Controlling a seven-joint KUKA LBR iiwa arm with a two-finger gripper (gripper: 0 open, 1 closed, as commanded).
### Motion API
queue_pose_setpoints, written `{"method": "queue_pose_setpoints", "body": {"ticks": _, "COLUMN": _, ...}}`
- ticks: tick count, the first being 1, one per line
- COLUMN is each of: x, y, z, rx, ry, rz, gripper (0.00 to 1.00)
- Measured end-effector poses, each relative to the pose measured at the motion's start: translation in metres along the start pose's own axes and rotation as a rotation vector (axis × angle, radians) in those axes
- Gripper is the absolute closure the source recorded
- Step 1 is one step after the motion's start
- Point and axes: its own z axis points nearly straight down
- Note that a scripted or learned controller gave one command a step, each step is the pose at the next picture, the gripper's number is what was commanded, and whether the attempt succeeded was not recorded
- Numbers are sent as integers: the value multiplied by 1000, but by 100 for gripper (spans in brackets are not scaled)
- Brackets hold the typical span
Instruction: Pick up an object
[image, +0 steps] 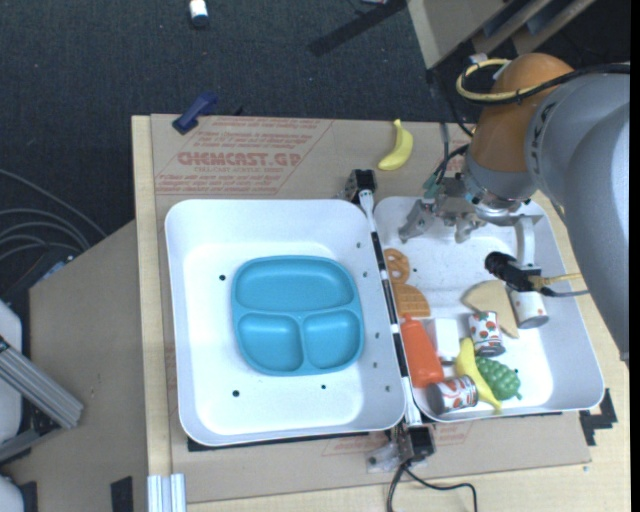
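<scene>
No object is picked. The candidates all lie in the right bin (572, 372). Nearest the gripper (437, 234) is the pretzel (397, 265), at the bin's left wall, below-left of the fingers (408, 230) and apart from them. The fingers are spread wide with only bare white bin floor between them, holding nothing. The gripper sits low over the bin's far end and the grey arm (590, 150) comes in from the right.

Just below the pretzel is a tan bread piece (410, 300), touching or almost touching it. Under that an orange stick (420, 352) runs along the left wall. A tan wedge (487, 295) lies mid-bin, with a small can (487, 333) just beside its near edge.

The near end is crowded. A second can (458, 392) lies on its side, a yellow banana toy (476, 368) leans across it, and a green knobbly toy (505, 380) touches the banana. The three are packed tight and in each other's way. The pretzel and the wedge have clearer space around them.

The left bin (190, 300) holds a blue divided plate (297, 312), centred. A black clip (360, 185) sits where the bins meet at the far side. Outside the bins, a loose banana (397, 150) lies on the bench (240, 160) behind the right bin. A blue object (193, 113) sits at the bench's far left corner.
</scene>
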Motion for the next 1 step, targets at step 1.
{"method": "queue_pose_setpoints", "body": {"ticks": 1, "x": 0, "y": 1, "z": -10, "rx": -2, "ry": 0, "rz": 0, "gripper": 100}}
